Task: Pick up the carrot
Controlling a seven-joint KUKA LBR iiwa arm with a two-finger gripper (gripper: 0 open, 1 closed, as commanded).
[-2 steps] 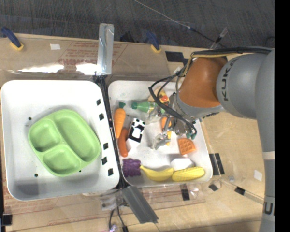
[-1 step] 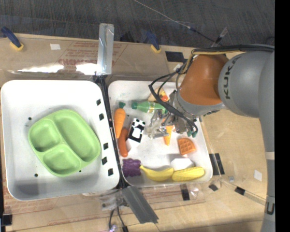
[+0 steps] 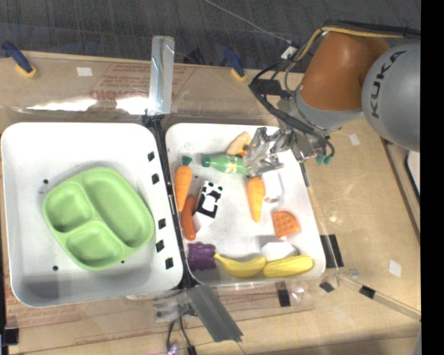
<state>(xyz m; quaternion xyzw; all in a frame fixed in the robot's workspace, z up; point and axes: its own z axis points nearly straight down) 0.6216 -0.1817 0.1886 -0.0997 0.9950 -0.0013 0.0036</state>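
Two carrots lie in the right bin (image 3: 311, 198). One carrot (image 3: 256, 197) points toward the near side in the bin's middle, its thick end right under my gripper (image 3: 260, 161). Whether the gripper touches or holds that carrot is hidden by the wrist. The other carrot (image 3: 183, 186) lies along the bin's left wall, apart from the gripper. The grey arm with its orange band (image 3: 337, 69) reaches in from the upper right.
Around the carrot are a green bottle (image 3: 223, 164), a black-and-white block (image 3: 209, 200), a waffle-like orange piece (image 3: 285, 223), a banana (image 3: 239, 264), corn (image 3: 288, 265), purple grapes (image 3: 202, 255) and a reddish sausage (image 3: 189, 222). The left bin (image 3: 22, 198) holds a green divided plate (image 3: 96, 217).
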